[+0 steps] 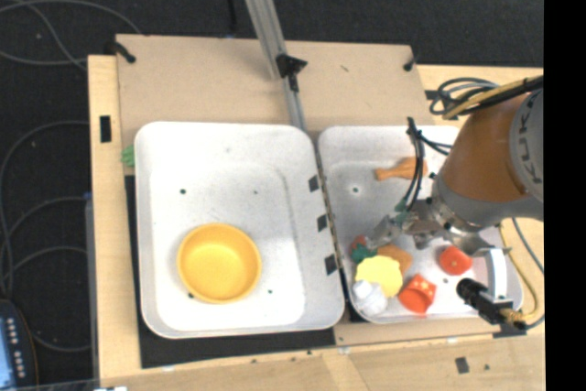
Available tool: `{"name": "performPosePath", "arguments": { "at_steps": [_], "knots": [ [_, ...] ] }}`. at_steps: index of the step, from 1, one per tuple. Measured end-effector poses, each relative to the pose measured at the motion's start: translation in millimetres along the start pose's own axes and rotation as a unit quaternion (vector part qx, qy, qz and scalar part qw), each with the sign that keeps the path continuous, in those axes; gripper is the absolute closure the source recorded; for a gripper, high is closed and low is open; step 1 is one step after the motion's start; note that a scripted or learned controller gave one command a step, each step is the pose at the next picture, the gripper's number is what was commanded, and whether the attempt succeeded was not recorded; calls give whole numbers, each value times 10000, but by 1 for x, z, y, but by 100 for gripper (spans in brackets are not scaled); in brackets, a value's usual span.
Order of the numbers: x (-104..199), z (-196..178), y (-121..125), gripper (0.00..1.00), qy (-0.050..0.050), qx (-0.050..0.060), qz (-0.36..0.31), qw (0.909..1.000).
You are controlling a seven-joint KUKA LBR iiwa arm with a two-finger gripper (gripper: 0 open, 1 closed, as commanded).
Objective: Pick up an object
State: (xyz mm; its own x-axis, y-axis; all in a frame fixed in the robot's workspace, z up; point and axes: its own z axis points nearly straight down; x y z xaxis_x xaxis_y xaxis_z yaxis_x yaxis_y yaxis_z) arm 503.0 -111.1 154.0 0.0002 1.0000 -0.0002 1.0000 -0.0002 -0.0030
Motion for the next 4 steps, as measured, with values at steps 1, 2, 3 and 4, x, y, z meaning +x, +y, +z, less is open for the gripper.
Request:
{"name": "performPosePath", "arguments": {
  "at_steps": [1, 2, 3, 4],
  "knots": [
    [-1, 53, -1, 0, -5, 5, 3, 10000],
    [-1, 39, 2, 100, 3, -36, 27, 10000],
    [-9, -6, 6, 100, -7, -46, -6, 10000],
    [-11, -53, 0, 100, -7, -48, -16, 10000]
  ]
}}
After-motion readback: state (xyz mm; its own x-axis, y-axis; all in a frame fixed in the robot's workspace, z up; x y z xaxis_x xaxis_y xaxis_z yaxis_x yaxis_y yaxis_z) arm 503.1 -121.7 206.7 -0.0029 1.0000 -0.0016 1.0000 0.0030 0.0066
